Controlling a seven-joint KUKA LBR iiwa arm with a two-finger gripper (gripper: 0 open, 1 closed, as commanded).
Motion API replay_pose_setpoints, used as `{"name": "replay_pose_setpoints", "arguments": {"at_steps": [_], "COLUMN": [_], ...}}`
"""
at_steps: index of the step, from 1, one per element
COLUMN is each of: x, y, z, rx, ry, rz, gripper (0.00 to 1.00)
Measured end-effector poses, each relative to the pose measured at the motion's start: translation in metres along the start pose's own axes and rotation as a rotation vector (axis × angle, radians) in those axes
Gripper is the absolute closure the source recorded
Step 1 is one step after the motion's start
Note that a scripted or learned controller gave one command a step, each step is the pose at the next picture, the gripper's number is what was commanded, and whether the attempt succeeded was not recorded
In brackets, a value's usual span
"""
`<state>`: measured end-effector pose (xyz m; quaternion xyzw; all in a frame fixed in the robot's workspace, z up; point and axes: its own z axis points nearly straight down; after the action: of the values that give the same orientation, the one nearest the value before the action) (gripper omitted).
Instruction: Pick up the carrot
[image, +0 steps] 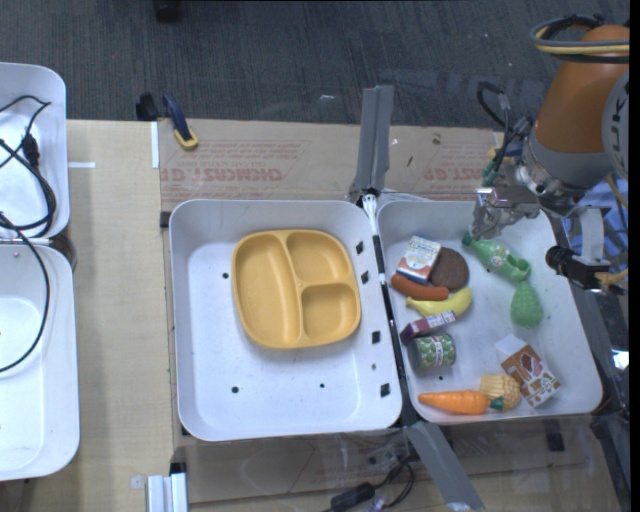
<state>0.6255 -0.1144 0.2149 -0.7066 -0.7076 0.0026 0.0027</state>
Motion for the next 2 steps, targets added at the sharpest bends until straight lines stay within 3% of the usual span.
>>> {"name": "replay_pose_setpoints", "arguments": {"at_steps": [1, 2], "x": [0.0, -0.036], "y": [-0.08, -0.003], "z": [0.032, 0.049], "rx": [0.001, -0.004], "ry": [0.001, -0.001], "rz": [-0.234, -0.397], "gripper": [0.0, 0.0]}}
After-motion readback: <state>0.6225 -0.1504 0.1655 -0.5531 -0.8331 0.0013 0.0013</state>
